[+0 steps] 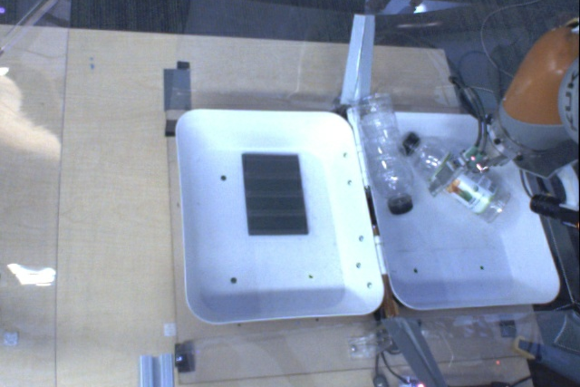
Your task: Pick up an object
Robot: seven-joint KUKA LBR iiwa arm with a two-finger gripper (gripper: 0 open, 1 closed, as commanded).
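Small clear bottle with green label (471,192) lying in right bin (471,272), larger clear plastic bottle (384,154) along its left wall, dark ridged block (275,193) in left bin (208,222), gripper (478,157) low just above small bottle, grip impossible to tell, arm (542,91) entering from right.

Pale wooden bench (91,222), two white bins — left bin (195,195), right bin (471,272) — side by side

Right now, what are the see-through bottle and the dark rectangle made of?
The bottle looks like clear, shiny plastic: the white bin shows through it and light glints on its ridges. The dark rectangle looks like matte rubber or foam, dull with no shine, though that is uncertain.
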